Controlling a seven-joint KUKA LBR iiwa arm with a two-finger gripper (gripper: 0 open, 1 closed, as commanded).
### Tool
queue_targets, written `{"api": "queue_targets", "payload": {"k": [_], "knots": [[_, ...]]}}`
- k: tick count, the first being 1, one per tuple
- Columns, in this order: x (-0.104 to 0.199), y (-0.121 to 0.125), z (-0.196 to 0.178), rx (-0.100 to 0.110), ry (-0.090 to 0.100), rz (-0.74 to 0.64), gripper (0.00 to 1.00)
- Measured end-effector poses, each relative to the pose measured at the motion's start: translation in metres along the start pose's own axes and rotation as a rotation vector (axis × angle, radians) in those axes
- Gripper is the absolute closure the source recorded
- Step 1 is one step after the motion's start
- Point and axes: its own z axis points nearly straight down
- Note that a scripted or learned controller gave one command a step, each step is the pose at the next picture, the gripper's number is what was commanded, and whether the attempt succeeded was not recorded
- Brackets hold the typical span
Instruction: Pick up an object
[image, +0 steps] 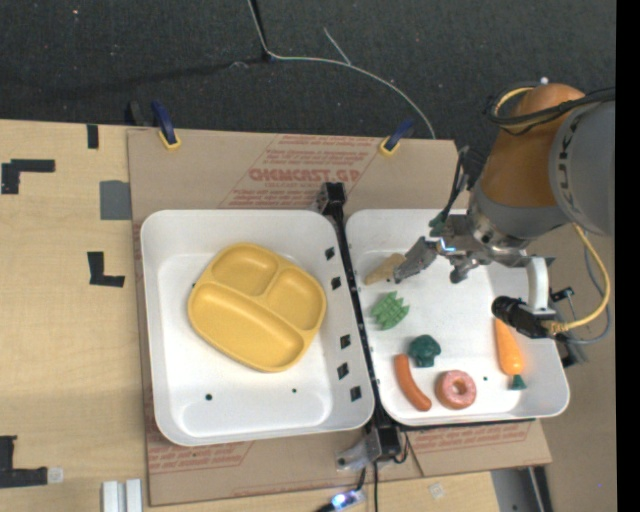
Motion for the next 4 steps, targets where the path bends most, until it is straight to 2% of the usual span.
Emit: {"api": "queue_targets", "payload": {"k": [1, 2, 3, 4], "knots": [[-0.003, -0.004, 0.065, 0.001, 0.0, 0.001, 0.0], [-0.002, -0.004, 0.11, -0.007, -0.002, 0.0, 0.0], [-0.002, -0.003, 0.097, -0.009, -0.001, -0.001, 1.0], [-0.002, -0.004, 0.034, -0.012, 0.0, 0.0, 1.0]]}}
